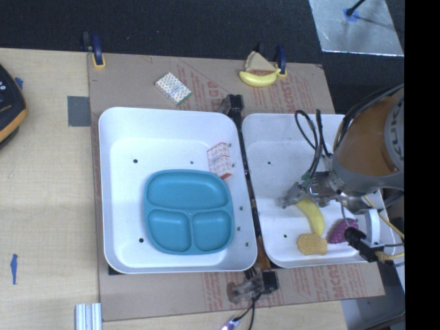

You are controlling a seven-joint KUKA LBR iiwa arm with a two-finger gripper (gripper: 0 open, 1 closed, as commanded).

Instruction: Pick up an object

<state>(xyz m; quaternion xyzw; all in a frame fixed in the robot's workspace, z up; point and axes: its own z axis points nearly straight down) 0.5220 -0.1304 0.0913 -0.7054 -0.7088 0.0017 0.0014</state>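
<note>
Pick barely begun: gripper low in right bin, nothing lifted

Bench [48, 205] of pale wood carries a brown board with two shallow white bins side by side. Left bin [120, 139] holds a blue divided tray [188, 210] and, just beside the tray's upper right corner, a small red-and-white packet [220, 159]. Right bin [275, 150] holds three small things near its lower right corner: a yellow banana [312, 216], a tan biscuit-like piece [311, 244] just below it, and a purple item [340, 232] to their right.

Arm [368, 150], grey with an orange band, reaches in from the right, and its gripper [306, 194] sits low in the right bin, at the banana's upper end. Whether the fingers are wide or closed cannot be told; cables and the wrist blur them. No object is seen between them, and all three things appear to lie on the bin floor.

Judged from this, the approach is done, with the banana the likely target. Closing on it and lifting are left.

Outside the bins, on the board, lie a second banana [259, 78] and a patterned packet [172, 87].
</note>
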